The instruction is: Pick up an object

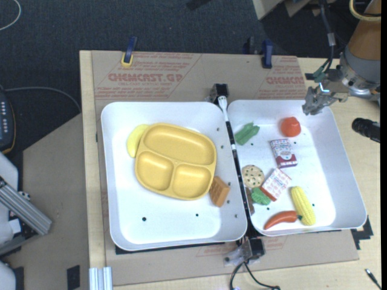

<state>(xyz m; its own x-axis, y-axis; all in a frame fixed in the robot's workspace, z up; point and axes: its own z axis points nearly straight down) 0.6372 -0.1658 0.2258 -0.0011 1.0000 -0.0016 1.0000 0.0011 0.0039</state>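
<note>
Progress: judging by how things lie, nothing is lifted yet; every object rests on a bin floor, so the whole pick is left to do
Gripper: the gripper (315, 100) hangs over the far rim of the right bin (347, 180), near its far right corner; whether it is open or closed, I cannot tell at this size, and nothing is seen in it
Nearest candidate: the red tomato (291, 126) lies just beside the gripper, toward the camera and to the left, apart from it
Bins: two, side by side, the left bin (115, 162) and the right one
Right bin count: eight small items — one tomato, one green pepper (247, 133), one red-and-white carton (283, 152), one cookie (251, 174), one pale packet (276, 183) touching one leafy green piece (260, 196), one corn cob (302, 205), one red chili (280, 219)
Left bin count: one yellow divided plate (175, 161) with three compartments, one yellow piece (134, 141) tucked at its left edge, one brown wafer (219, 192) touching its right corner
Clamps: two on the board's far edge, one yellow clamp (128, 54) and one blue clamp (266, 52)
</note>
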